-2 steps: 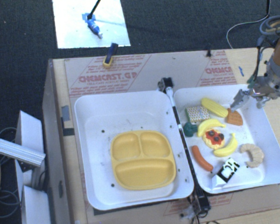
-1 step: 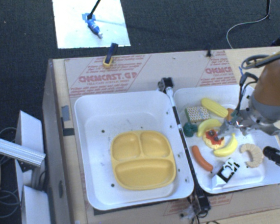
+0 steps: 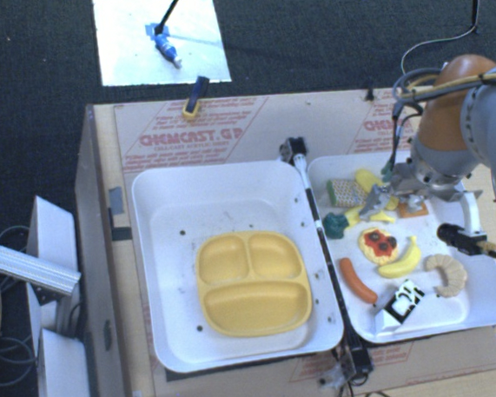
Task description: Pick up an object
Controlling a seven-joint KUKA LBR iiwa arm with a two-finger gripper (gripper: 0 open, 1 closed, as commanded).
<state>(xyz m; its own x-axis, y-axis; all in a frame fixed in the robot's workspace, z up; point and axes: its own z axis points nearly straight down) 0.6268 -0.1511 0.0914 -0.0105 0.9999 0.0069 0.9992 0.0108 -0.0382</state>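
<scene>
Right bin (image 3: 494, 305), near edge: black-and-white block (image 3: 404, 300), tilted, beside a red sausage (image 3: 358, 279); a tan croissant (image 3: 445, 274) to its right.

Right bin, middle: pizza slice (image 3: 378, 243) touching a banana (image 3: 402, 261); a green piece (image 3: 335, 222) near the dividing wall.

Right bin, far part: grey mesh item (image 3: 344, 192), a yellow piece (image 3: 367, 178), an orange flat piece (image 3: 413, 209).

Tool (image 3: 379, 200): low over the far part of the right bin, among the yellow and mesh items; whether it is spread or pinching something, cannot tell.

Arm (image 3: 468, 128): grey with orange band, reaching in from the right.

Left bin (image 3: 163, 271): yellow three-compartment plate (image 3: 253, 282), lying flat at centre.

Desk (image 3: 224, 126): brown board with red lettering, a yellow-and-black clip (image 3: 195, 98) at its far edge.
</scene>
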